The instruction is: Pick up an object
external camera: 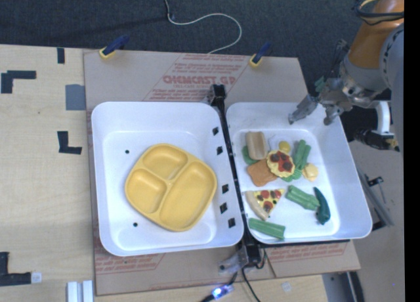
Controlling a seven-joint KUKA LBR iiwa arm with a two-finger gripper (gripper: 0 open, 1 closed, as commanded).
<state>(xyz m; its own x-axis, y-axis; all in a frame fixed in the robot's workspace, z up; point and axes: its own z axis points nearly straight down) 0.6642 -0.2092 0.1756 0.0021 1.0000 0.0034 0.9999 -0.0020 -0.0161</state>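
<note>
Hand: fingers spread wide, holding nothing, above the right bin's far rim.
Toy food: crowded together in the right bin.
Left bin: holds a yellow divided plate.

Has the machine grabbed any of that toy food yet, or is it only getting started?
Only starting, it seems. Nothing looks picked: the toy food, such as the pizza slice and hot dog, lies in the right bin. The end effector hangs open over that bin's far rim, holding nothing. Descending, closing on an item and lifting remain.
</note>
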